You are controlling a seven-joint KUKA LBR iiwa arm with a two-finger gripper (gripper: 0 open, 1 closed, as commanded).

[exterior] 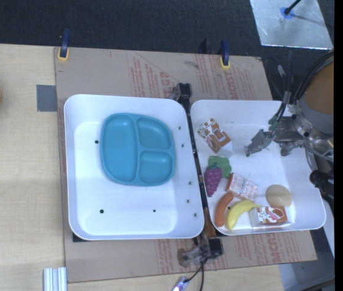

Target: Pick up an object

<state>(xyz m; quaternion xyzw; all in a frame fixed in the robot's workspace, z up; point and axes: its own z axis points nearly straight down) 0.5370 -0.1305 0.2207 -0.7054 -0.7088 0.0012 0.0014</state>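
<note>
Objects: small toy foods are clustered in the right bin (292,111) — a yellow banana (239,213), a purple grape bunch (212,180), a red sausage (222,207), a round beige bun (278,195), and printed cartons (213,136).
Gripper (257,146): it is seen above the right bin's bare floor; nothing is held; whether its fingers are parted cannot be told.
Left bin (80,220): a smooth blue sectioned plate (138,149) is held in it.

Divided plate (138,148) in left bin (74,162); toy foods (banana (239,213) nearest front) in right bin (244,109).
</note>
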